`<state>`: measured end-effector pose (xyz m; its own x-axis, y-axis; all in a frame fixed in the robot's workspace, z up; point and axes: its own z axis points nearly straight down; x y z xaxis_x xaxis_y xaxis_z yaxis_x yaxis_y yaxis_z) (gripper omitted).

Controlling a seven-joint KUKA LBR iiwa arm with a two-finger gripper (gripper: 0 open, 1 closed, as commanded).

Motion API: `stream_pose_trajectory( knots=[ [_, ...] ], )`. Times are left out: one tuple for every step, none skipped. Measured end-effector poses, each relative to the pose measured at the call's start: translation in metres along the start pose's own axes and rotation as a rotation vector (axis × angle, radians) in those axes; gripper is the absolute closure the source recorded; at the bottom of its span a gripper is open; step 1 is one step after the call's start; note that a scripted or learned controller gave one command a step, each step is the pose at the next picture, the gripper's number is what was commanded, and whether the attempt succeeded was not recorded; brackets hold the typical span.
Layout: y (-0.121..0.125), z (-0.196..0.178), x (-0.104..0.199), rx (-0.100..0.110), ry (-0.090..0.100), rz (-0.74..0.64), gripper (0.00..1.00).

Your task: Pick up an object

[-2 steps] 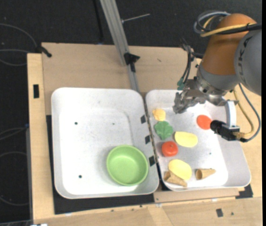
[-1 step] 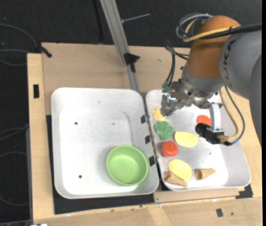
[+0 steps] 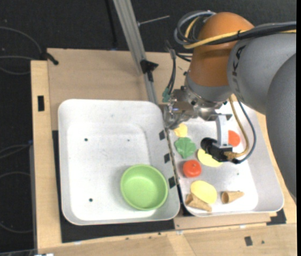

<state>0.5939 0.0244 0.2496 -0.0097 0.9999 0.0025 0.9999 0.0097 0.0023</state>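
Your gripper hangs just above the small yellow piece at frame centre. You cannot tell its grip state.

Even, diffuse overhead lighting; no single source is evident. The two white bins are the brightest areas, close to overexposed, with their fine speckle still visible. A soft highlight lies on the orange band of the arm. Shadows are weak and short: one along the inner wall of the left bin, one inside the green bowl. The dark floor around the tabletop is underexposed. Overall sharpness is moderate; small items appear slightly soft.
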Motion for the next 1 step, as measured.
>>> stream_pose_trajectory(
  knots=[
    [-0.0003,-0.0056,0.0527,0.002,0.000,0.000,1.00]
  ],
)
